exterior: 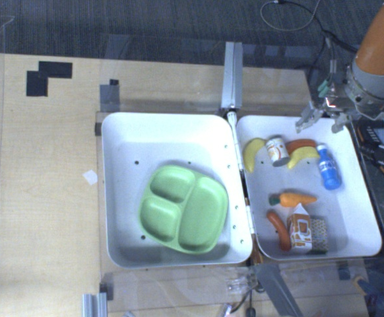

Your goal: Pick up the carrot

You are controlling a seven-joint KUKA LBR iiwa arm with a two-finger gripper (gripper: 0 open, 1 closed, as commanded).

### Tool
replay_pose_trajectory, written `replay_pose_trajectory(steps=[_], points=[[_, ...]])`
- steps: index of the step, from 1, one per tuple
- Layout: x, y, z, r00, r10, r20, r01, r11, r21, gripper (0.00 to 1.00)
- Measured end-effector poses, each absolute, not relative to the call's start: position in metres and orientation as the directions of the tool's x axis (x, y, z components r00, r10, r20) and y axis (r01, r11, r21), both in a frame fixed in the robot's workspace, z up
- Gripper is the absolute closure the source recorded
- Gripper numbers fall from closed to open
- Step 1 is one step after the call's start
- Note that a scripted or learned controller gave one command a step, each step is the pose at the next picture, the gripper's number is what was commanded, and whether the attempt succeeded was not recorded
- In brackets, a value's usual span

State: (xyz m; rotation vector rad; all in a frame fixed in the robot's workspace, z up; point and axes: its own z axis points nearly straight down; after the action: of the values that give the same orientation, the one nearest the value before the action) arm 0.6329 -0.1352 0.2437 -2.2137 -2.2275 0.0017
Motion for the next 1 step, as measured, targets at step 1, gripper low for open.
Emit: replay_pose_trajectory(steps=[1], points=[[0.5438, -0.1293, 0.1580, -0.150, 0.989, 0.001, 0.989, 0.150, -0.002, 0.00]])
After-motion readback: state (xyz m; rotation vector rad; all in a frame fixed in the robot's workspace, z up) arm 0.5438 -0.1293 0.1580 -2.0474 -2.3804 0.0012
